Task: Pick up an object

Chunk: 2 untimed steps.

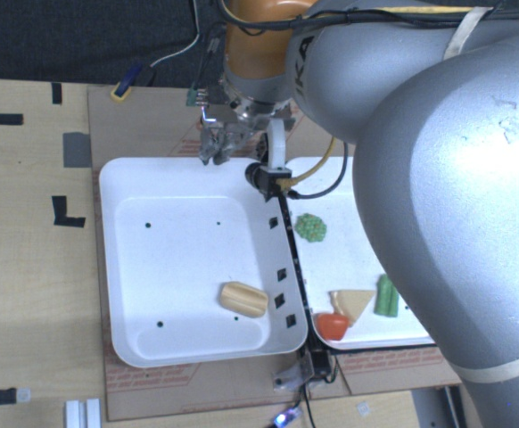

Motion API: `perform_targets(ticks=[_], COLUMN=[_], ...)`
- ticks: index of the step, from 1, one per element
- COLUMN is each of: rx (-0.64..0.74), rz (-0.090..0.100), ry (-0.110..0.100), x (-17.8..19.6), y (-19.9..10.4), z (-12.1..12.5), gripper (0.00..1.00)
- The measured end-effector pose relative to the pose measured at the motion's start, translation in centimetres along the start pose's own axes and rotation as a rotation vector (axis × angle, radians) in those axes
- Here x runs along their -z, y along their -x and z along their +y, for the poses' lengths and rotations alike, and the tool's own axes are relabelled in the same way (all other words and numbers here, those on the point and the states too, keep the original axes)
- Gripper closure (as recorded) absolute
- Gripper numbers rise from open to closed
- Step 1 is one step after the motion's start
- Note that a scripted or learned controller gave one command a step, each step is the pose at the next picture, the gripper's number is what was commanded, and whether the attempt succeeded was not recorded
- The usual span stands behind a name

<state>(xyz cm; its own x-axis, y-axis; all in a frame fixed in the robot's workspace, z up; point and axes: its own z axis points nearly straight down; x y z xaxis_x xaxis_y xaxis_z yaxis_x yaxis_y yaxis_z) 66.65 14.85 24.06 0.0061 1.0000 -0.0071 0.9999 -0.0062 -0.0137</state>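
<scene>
Hovering my claw (215, 145) above the left white plastic bin's (117, 239) far rim, I can't tell its state. I judge this the approach: next, descend toward the tan bread-roll-shaped toy (243, 299) near that bin's front.

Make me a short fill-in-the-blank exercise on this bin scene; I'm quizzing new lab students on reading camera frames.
1. The bread roll lies in the ____ bin of the view.
2. The broccoli floret is coloured ____.
3. The red tomato lies right beside the yellow ____ wedge.
4. The gripper hovers over the left bin's ____ rim.

Missing words: left; green; cheese; far
</scene>
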Motion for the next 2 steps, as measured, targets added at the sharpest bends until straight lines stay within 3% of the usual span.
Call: perform_targets(ticks=[1, 2], rx=[0.005, 0.017], rz=[0.005, 0.011], ry=[0.009, 0.018], x=[0.5, 5.8], y=[2.3, -7.2], z=[-5.3, -4.3], gripper=[1.00, 1.00])
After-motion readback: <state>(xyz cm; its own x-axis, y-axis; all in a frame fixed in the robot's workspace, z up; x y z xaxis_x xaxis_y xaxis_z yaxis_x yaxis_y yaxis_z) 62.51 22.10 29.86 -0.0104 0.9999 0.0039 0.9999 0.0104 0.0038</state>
